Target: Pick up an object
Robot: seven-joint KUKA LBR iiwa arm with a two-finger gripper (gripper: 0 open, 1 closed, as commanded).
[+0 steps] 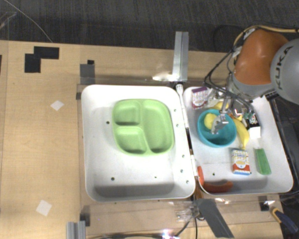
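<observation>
Poised over the teal bowl in the right bin, the gripper is seen; whether anything is pinched cannot be told. Beside the bowl a banana is laid, a small carton and green block below it.

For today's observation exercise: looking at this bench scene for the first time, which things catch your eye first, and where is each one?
The bright green divided tray stands out most, lying in the middle of the left bin. Next comes the arm's orange band at the upper right, with the end effector hanging over a blue bowl in the right bin. A banana lies by that bowl.
</observation>
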